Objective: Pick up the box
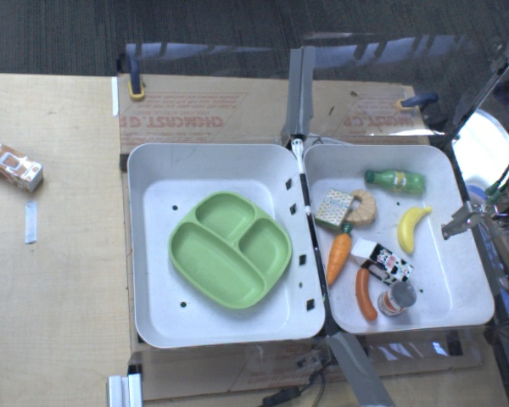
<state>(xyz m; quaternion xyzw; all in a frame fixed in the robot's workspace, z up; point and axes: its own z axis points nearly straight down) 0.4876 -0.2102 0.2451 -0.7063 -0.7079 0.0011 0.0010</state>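
The box [333, 209] lies in the upper left part of the right-hand bin [458, 308], close to the divider, its patterned face up. A tan bread ring [364, 208] presses against its right side and the green top of a carrot [338, 257] sits just below it. The gripper [456, 225] hangs at the right edge of the frame, over the bin's right rim and well apart from the box, with a banana [413, 227] between them. Whether it is spread or closed cannot be told from this view, as it is small and dim against the bench hardware.

The main risk I see is crowding. A descent onto the box could land partly on the bread ring or nip the carrot top, and a grip across two things would likely slip. The bin wall beside the box leaves little room on that side. There is also a chance of going for the wrong thing, since a black-and-white carton [385, 264] lies lower in the same bin (it is boxy too).
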